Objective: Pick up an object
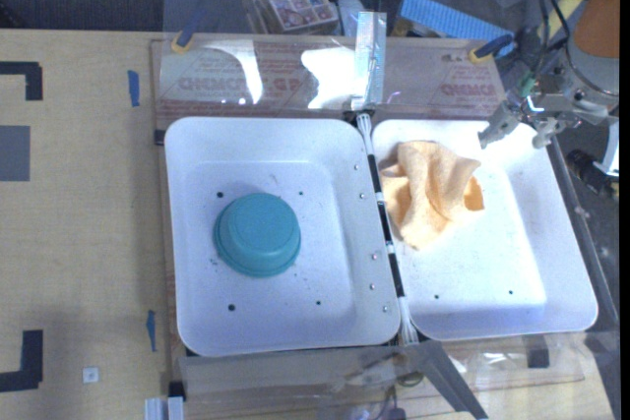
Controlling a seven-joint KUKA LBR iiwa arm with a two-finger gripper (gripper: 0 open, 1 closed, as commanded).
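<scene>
We saw two shallow white bins sitting side by side on the surface (pixel 79 211), their inner rims touching along a central seam. In the left bin (pixel 187 162) a round teal bowl (pixel 258 232) lay upside down, a little left of the bin's middle and clear of every wall. In the right bin (pixel 551 280) a crumpled orange-yellow cloth (pixel 430 192) was bunched against the left wall, in the bin's upper half, with its folds rising toward the back and one darker orange corner showing at its right edge. The rest of that bin's floor lay bare and brightly lit. The gripper (pixel 514 129) hung over the far right corner of the right bin, near the back rim, above and to the right of the cloth and apart from it. Its two pale fingers (pixel 492 131) stood spread with a clear gap between them, and nothing sat in that gap. Behind it the grey arm (pixel 591 98) reached in from the right, with cables looping over it. Beyond the bins a clear panel (pixel 256 79) stood along the back edge, catching a bright glare, and past that lay clutter we could not make out well, including a blue ridged piece (pixel 443 15) and a box with a printed picture (pixel 295 0). Bits of blue tape (pixel 133 87) marked the surface at left.
</scene>
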